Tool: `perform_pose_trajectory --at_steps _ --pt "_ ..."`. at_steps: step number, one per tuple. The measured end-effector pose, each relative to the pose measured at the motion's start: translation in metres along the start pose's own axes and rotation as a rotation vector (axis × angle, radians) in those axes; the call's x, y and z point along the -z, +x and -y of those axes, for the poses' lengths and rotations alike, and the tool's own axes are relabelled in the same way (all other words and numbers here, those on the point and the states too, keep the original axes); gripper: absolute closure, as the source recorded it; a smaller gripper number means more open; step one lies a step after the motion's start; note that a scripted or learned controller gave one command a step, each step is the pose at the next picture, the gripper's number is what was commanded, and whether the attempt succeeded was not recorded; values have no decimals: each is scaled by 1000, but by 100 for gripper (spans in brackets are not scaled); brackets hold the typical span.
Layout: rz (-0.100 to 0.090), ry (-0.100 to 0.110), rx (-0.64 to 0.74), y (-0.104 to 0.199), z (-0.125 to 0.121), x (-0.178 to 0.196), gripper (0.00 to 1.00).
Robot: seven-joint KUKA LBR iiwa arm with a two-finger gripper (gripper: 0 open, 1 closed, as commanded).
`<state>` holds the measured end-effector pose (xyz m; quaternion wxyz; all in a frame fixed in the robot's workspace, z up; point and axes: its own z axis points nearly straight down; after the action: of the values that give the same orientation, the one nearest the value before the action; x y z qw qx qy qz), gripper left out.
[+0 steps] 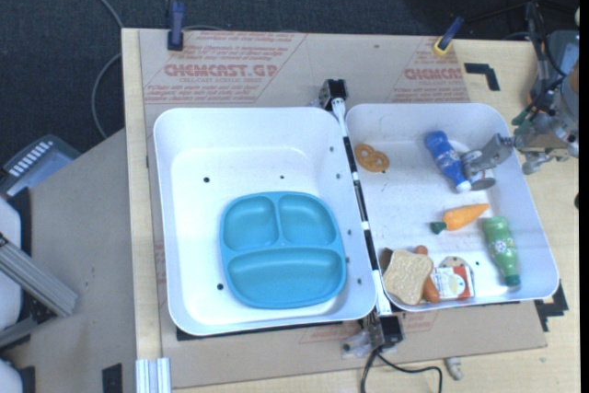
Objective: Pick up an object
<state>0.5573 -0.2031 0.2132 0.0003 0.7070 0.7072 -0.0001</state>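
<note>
The right bin (386,120) holds a blue bottle (442,154), a brown pretzel (372,158), an orange carrot (463,216), a green bottle (501,250), a slice of bread (407,275), a red sausage (429,288) and a white packet (454,280). My gripper (480,165) reaches in from the right and sits low in this bin. It is right beside the blue bottle's lower end, touching or nearly touching it. Nothing is visibly lifted.
A blue divided plate (281,248) lies in the left bin (184,143). The arm's wrist (548,129) hangs over the right bin's right rim. Clamps (175,23) sit at the bench's back edge. The carrot and green bottle lie just below the gripper.
</note>
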Motion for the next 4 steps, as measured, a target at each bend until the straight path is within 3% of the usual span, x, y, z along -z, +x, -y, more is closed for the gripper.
perform_pose_trajectory --at_steps 1,2,3,4 --pt "-10 0 6 -15 -21 -128 0" --pt "-19 21 4 -11 -108 -129 0" --pt "-3 7 1 53 -108 -128 0" --pt "-1 7 2 52 -109 -116 100"
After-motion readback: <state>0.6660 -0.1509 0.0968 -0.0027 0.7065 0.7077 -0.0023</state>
